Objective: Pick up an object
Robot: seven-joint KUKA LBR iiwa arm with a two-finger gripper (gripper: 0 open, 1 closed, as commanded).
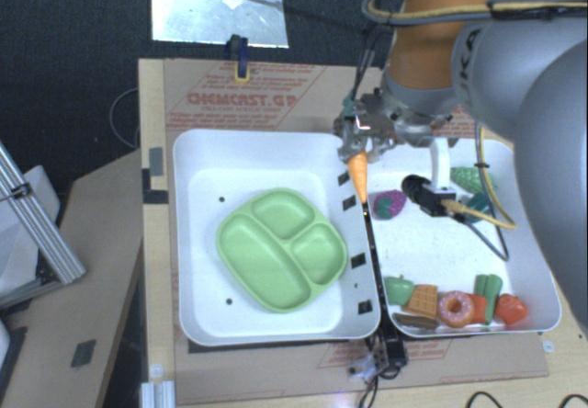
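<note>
Arm over two white bins.
Gripper (pixel 360 147) clamps an orange carrot (pixel 358 178), hanging point-down above the divider between the bins.

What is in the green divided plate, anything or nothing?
Nothing. All three compartments of the green plate show bare; the toy food lies in the right bin.

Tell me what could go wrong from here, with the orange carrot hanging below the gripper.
1. The orange toy carrot hangs from the gripper by its top end, so it may slip out.
2. It hangs above the divider between the left white bin and right white bin; if dropped, it could land in either.
</note>
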